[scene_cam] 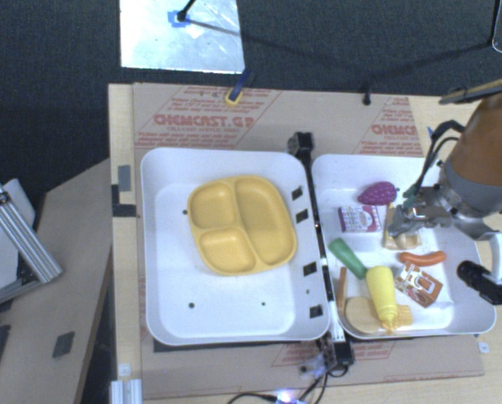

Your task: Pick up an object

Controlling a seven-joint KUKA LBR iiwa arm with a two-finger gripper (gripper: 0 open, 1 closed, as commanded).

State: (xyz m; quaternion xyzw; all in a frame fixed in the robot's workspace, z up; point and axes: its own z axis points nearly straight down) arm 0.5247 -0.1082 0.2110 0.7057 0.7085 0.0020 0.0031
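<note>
Hovering end effector (405, 218) over right bin (335, 175) clutter — grip state unclear; left bin (162, 225) roomier.

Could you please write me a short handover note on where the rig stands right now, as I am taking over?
Tool: low in the right bin, over a tan item; whether it grips anything cannot be told.
Right bin things: purple grapes, small pink-and-white packet, green piece, yellow bottle, orange sausage, red-and-white packet, round tan piece.
Left bin: a yellow divided plate.
Done: the arm has reached the pile.
Left: nothing is seen lifted; a pick is yet to be confirmed.
</note>
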